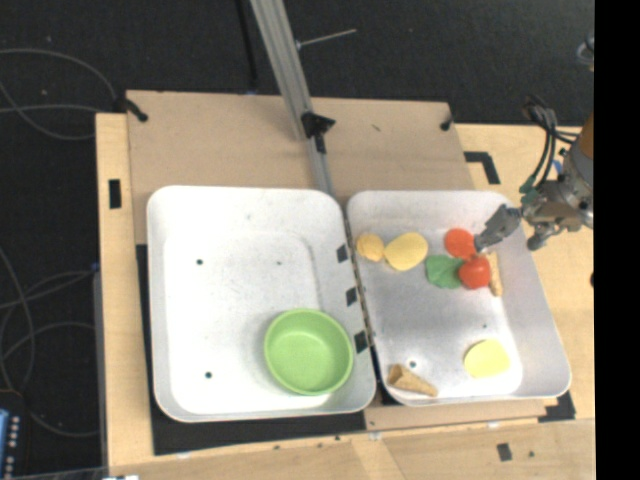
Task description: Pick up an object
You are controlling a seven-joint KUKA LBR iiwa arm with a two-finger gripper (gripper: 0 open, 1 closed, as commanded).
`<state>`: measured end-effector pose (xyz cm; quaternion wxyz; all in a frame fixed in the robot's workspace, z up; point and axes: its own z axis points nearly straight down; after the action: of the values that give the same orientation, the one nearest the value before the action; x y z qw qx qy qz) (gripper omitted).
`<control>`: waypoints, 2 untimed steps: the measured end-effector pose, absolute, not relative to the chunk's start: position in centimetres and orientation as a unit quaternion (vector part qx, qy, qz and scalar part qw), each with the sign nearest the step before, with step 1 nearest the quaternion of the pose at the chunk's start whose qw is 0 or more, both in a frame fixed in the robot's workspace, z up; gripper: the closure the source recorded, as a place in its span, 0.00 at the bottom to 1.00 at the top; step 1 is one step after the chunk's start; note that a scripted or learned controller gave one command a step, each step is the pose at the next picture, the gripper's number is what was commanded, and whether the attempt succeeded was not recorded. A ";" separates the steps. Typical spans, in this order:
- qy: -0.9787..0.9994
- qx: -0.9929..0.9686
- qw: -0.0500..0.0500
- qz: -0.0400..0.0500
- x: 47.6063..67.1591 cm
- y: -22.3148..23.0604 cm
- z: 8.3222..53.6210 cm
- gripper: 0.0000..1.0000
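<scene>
The right bin [520, 298] holds several small objects. Two yellow lumps [395, 250] lie near its upper left. A flat green piece [441, 270] sits beside two red objects [468, 258], one above the other. A yellow disc [487, 359] rests near the lower right, and a tan cone-shaped piece [411, 380] lies at the bottom edge. My gripper [497, 230] reaches in from the right, its grey finger pointing down-left just beside the upper red object. Nothing is seen between its fingers.
The left bin [230, 258] holds a green bowl [308, 351] near its lower right corner. A slanted metal pole [285, 58] rises behind the bins. Cables hang at the arm's wrist [555, 183] on the right.
</scene>
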<state>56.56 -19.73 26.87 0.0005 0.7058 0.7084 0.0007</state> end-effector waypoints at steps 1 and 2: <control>0.708 0.706 0.001 0.001 56.6 -19.7 26.9 0.00; 0.707 0.708 -0.001 -0.002 55.5 -19.9 21.5 0.00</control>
<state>55.48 -19.95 21.46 -0.0007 0.7075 0.7067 -0.0022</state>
